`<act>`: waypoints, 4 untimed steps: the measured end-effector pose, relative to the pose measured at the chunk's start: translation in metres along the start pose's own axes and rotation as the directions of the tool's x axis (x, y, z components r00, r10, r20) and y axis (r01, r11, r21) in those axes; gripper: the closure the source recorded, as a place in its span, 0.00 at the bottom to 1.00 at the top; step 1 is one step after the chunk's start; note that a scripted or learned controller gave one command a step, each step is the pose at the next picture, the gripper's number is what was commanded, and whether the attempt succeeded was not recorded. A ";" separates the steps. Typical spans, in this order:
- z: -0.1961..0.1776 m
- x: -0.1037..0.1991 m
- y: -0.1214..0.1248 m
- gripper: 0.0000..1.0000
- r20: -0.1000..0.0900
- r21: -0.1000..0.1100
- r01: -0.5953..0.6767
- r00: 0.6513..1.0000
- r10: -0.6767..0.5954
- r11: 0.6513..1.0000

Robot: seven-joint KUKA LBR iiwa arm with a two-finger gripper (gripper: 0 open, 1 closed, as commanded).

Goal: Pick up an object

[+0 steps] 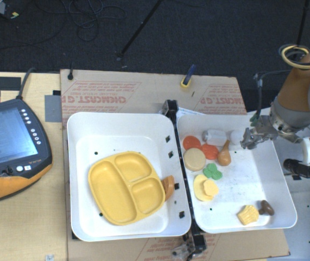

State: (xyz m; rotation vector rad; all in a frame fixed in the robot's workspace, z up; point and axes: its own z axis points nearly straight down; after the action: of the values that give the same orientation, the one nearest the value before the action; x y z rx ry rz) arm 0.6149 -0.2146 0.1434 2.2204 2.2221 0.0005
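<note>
Plastic toy food is heaped in the right bin (285,200), at centre right of the frame: a red-orange disc (192,143), a tan round piece (194,159), a brown pear-like piece (224,156), a green cluster (213,172), pale yellow slices (206,189), and, lower right, a ridged yellow piece (248,215) beside a small brown item (265,207). No single target is named, so any of these could be taken. The pincer (251,137) is seen at the bin's upper right edge, just right of the pear-like piece and well apart from the two lower pieces. Whether it is wide or narrow cannot be told; nothing is seen held in it. A miss is judged likely: the central pieces are packed touching one another, so one could be nudged aside or two pinched at once. The bin wall could also be struck. A yellow divided plate (125,193) is seen in the left bin (78,145), and a tablet-like pendant (11,143) on the counter (19,227) at far left.
</note>
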 end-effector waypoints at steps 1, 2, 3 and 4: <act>-0.093 -0.001 -0.011 1.00 0.001 -0.002 0.000 1.000 0.000 1.000; -0.004 0.003 -0.029 1.00 -0.004 0.012 0.000 1.000 0.000 1.000; -0.076 0.085 -0.038 1.00 -0.002 0.003 0.006 1.000 -0.006 1.000; -0.162 0.114 -0.080 1.00 -0.001 0.002 0.002 1.000 -0.002 1.000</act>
State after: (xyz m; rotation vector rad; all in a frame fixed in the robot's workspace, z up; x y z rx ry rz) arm 0.5345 -0.1005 0.3057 2.2200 2.2260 -0.0007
